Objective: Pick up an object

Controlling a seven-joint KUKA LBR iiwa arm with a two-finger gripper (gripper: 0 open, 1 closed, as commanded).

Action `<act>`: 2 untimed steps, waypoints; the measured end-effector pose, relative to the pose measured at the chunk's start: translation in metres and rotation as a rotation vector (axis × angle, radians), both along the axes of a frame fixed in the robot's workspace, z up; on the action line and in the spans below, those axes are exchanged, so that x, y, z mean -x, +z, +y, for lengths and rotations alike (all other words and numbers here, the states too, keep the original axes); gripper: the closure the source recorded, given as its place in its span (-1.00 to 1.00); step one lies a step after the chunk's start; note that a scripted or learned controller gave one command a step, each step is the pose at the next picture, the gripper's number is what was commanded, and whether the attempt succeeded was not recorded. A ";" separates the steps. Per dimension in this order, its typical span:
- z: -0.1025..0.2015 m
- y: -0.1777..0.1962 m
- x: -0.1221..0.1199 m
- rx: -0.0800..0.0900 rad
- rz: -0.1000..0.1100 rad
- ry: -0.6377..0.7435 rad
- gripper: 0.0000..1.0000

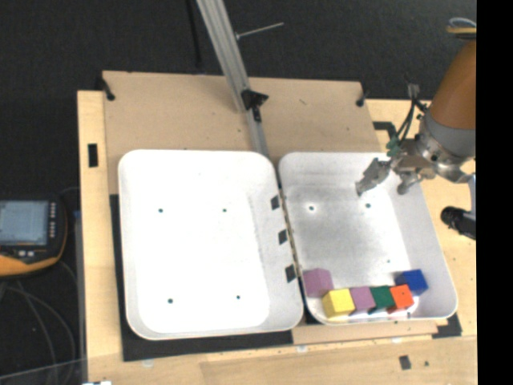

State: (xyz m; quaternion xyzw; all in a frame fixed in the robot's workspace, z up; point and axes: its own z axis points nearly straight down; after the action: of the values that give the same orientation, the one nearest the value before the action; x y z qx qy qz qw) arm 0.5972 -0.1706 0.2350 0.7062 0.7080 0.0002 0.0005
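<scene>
Several small blocks lie in a row along the near edge of the right bin (pixel 337 231): a purple block (pixel 317 280), a yellow block (pixel 338 301), a second purple block (pixel 362 297), a green block (pixel 381 297), an orange block (pixel 400 297) and a blue block (pixel 412 280). My gripper (pixel 387 178) hangs over the far right part of that bin, well away from the blocks. Its fingers (pixel 369 178) are spread apart with nothing between them.
The left bin (pixel 196 239) sits beside the right one, joined by dark clips. A slanted metal rail (pixel 228 54) rises from the back of the bench. A handheld pendant (pixel 28 231) lies off the bench at the left.
</scene>
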 end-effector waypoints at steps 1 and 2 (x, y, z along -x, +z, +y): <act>-0.001 0.011 -0.001 0.001 -0.003 0.002 1.00; 0.010 0.065 -0.008 0.002 -0.007 0.002 1.00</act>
State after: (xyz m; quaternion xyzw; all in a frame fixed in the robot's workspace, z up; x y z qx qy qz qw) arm 0.6054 -0.1603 0.2996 0.7054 0.7088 0.0020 0.0034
